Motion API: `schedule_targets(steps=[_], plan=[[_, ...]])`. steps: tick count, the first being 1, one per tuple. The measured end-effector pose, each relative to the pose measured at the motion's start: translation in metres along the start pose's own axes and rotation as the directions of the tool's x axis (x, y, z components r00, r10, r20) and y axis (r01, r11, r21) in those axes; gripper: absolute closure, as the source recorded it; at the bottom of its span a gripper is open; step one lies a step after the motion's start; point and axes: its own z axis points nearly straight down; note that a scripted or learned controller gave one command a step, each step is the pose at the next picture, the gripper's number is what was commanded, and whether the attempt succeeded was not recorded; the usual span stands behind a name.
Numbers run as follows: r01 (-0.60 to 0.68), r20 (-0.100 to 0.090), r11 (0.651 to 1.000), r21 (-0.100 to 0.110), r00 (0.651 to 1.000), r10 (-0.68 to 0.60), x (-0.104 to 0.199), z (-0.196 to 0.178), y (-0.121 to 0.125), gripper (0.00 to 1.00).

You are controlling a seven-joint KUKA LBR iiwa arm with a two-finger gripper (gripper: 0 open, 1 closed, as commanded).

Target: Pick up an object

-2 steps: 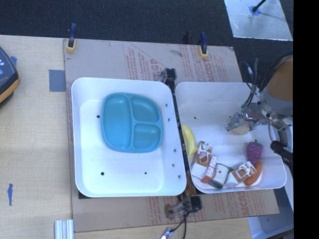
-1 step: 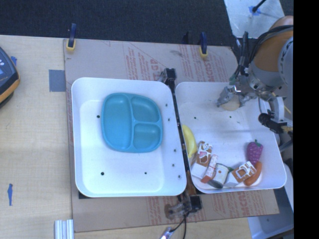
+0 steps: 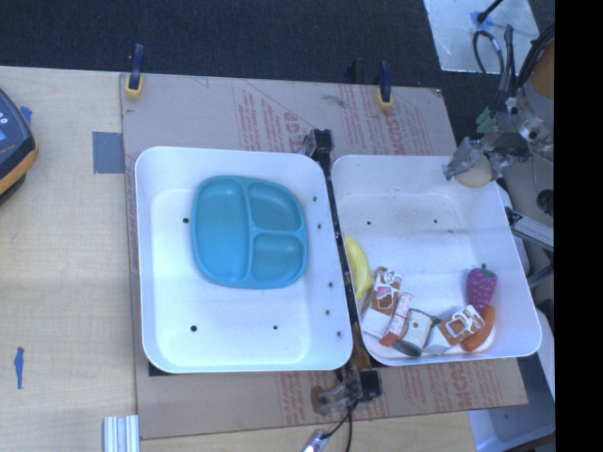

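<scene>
The right bin (image 3: 424, 205) holds a small heap along its near side: a yellow banana (image 3: 356, 266) against the left wall, purple toy grapes (image 3: 480, 288), several small printed cartons (image 3: 384, 292) and an orange piece (image 3: 482, 335) by the near right corner. My gripper (image 3: 462, 164) hangs over the bin's far right corner, well away from the heap, with nothing seen in it. The arm's wrist (image 3: 509, 130) comes in from the right edge behind it.
The left bin (image 3: 170, 281) holds a blue divided plate (image 3: 250, 231) in its far half. Both bins rest on cardboard (image 3: 245, 111) held by blue clamps (image 3: 136, 64). A dark device (image 3: 14, 144) sits at the table's left edge.
</scene>
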Motion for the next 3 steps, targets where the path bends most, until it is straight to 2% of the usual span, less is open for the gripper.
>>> schedule_targets(steps=[1, 2, 3], plan=[[0.001, -0.001, 1.000, 0.001, 1.000, -0.001, 0.035, -0.033, -0.008, 1.00], [0.001, -0.001, 1.000, 0.001, 1.000, -0.001, 0.104, -0.058, -0.005, 1.00], [0.003, 0.000, 1.000, 0.006, 1.000, -0.003, 0.152, -0.007, -0.055, 1.00]])
